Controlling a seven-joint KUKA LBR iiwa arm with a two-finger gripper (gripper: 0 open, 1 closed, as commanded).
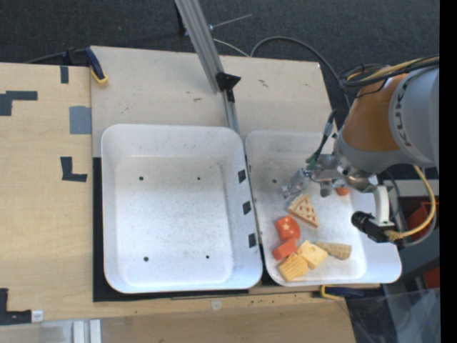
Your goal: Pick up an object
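In the right bin (pixel 371 266), several toy food pieces lie near the front. They are a tan wedge with red dots (pixel 303 211), a red piece (pixel 288 227), an orange-red piece (pixel 283 249), a pale yellow block (pixel 312 253), an orange square (pixel 293 267) and a tan cone (pixel 338 249). My gripper (pixel 308 187) hangs over the middle of this bin, just behind the tan wedge. Its fingers (pixel 293 186) look spread and open, with nothing between them. A small orange bit (pixel 343 190) shows beside the wrist.
The left bin (pixel 114 191) sits beside the right one, with their rims meeting in the middle. A slanted metal pole (pixel 203 38) comes down to the back edge between the bins. Cables loop behind the arm at the right.
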